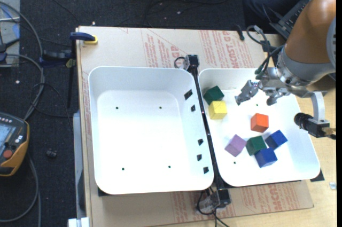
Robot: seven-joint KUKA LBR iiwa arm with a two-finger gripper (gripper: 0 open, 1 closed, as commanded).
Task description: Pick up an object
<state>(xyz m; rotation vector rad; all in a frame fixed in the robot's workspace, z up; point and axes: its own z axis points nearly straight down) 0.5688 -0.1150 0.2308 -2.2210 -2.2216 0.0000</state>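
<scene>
Gripper (pixel 260 93) open, empty, arm outstretched

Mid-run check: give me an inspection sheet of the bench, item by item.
Surface: cardboard-covered bench bearing the left bin and right bin.
Job's things: in the right bin, green block, yellow block, orange block, purple block, dark green block, two blue blocks.
Clutter: clamp at the bench corner.
Tool: tool hovers above the right bin, holding nothing.
Cables: loose on the floor.
Surroundings: yellow meter at left.
</scene>
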